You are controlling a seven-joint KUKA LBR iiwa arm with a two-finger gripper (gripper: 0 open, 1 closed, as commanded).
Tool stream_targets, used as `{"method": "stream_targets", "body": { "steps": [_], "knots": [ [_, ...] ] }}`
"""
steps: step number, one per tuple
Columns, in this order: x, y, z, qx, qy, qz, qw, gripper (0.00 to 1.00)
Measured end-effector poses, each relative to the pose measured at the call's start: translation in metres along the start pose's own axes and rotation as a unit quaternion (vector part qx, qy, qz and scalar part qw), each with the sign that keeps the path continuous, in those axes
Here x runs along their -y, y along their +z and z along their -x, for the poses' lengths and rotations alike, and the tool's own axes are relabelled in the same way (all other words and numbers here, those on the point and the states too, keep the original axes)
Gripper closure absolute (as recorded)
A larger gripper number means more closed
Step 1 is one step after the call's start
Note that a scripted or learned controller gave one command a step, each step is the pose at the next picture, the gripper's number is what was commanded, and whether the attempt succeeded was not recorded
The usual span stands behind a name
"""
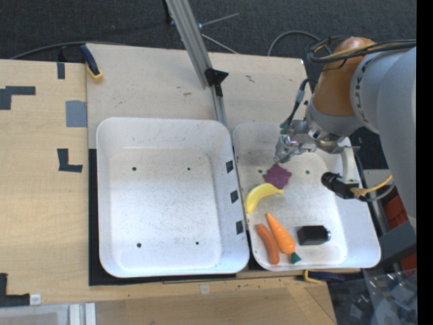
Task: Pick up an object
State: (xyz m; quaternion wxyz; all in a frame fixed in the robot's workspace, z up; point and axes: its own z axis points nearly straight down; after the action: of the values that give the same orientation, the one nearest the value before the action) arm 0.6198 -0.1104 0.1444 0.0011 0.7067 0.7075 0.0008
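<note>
Bench [155, 93]: pale wood, seen from above at a slant, its near and left edges cut off by the frame. Grey and dark tape marks are seen on its left part.

Left bin [108, 181]: white, shallow, speckled, four small dark dots on its floor.

Right bin [365, 246]: white, shallow, set just beside the left bin. Its far right rim is hidden by the arm.

Contents of the right bin:
- Purple piece [277, 176]: flat, ragged in outline, near the bin's middle; its kind is hard to make out.
- Banana [262, 195]: yellow, curved, just below the purple piece, touching or nearly touching it.
- Carrot [280, 233]: orange, slanted, a green tip at its lower end.
- Second carrot [267, 243]: darker orange, lying alongside the first on its left.
- Black block [313, 235]: small, just right of the carrots; detail is lost in its darkness.

Arm [379, 80]: grey with an orange band, reaching in from the right, largely cut off at the frame edge.

Gripper [287, 147]: placed over the far part of the right bin, just above the purple piece. Whether the jaws are apart or together cannot be told; the tip is small and blurred. Nothing is seen between them.

Pole [193, 36]: grey metal, slanted, standing behind the bins.
</note>
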Motion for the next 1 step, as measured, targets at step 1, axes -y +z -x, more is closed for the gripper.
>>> {"method": "stream_targets", "body": {
  "steps": [1],
  "knots": [
    [-0.0027, -0.0635, 0.0016, 0.0, 0.0, 0.001, 1.0, 1.0]
  ]
}}
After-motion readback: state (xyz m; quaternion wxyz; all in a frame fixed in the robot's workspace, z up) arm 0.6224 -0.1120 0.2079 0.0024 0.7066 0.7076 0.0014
